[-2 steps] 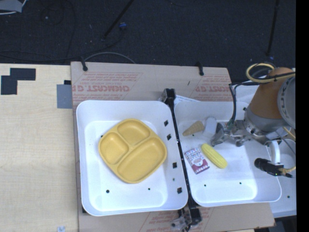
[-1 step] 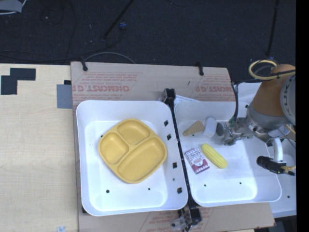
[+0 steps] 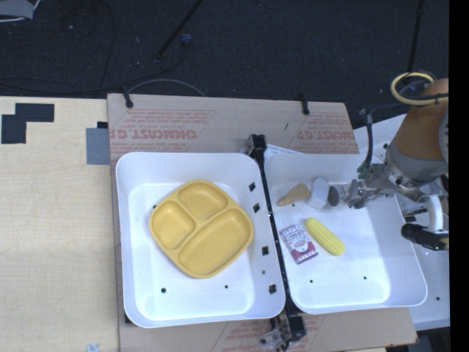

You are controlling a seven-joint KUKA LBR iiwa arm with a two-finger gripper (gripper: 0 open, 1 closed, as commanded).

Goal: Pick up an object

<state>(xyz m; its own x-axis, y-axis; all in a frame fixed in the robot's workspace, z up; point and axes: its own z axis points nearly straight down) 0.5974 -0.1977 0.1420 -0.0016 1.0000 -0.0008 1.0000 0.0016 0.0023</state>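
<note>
The right bin (image 3: 366,288) holds a yellow corn cob (image 3: 325,236) near its middle, with a small red and white packet (image 3: 297,242) just left of it. Further back lie a tan cone-shaped piece (image 3: 294,193) and a pale grey cup (image 3: 319,191) on its side. My gripper (image 3: 343,196) reaches in from the right, low over the bin, its tip right beside the cup's right side. Nothing is visibly held.
The left bin (image 3: 139,284) holds a yellow divided plate (image 3: 201,228). A black divider (image 3: 267,218) runs between the bins. Brown cardboard (image 3: 220,127) lies behind them, and a pale wooden bench (image 3: 51,226) is at the left.
</note>
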